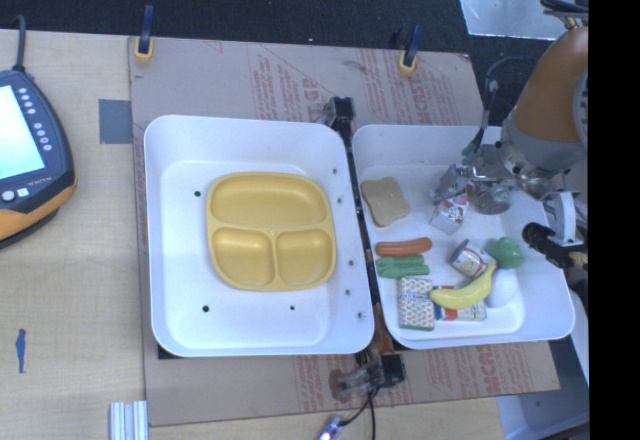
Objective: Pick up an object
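My gripper (462,184) hangs low over the back middle of the right bin (470,339), at the end of the grey arm with its orange band (556,88). Just in front of it, touching or nearly touching, lies a small white and red carton (450,216). A slice of bread (385,200) lies to its left. Nearer the front are a red hot dog (402,248), a green pod (402,268), a patterned box (415,303), a banana (466,291), a small can (466,258) and a green round fruit (507,252).
The left bin (180,228) holds a yellow divided plate (270,228). A control pendant (25,158) lies on the bench at the far left. Clamps (145,38) (408,53) pin the cardboard sheet at the back. A black part (552,243) juts in over the right bin's right rim.
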`<act>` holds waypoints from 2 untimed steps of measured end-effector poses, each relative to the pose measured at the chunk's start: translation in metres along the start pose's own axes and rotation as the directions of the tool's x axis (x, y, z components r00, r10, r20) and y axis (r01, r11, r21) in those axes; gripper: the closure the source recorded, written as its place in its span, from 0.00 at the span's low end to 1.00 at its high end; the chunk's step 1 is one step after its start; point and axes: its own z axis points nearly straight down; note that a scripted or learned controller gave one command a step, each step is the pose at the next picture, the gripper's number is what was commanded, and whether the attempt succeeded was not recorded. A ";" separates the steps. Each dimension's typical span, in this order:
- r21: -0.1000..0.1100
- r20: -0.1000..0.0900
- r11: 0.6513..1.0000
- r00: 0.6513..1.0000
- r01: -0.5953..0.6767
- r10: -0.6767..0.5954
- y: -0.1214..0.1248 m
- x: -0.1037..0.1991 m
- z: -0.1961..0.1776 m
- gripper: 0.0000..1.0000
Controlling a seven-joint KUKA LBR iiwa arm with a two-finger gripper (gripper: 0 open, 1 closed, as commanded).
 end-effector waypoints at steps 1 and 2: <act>0.008 -0.009 1.000 1.000 0.002 -0.002 0.000 -0.002 0.035 0.00; 0.010 -0.003 1.000 1.000 0.000 0.000 -0.001 -0.007 0.024 1.00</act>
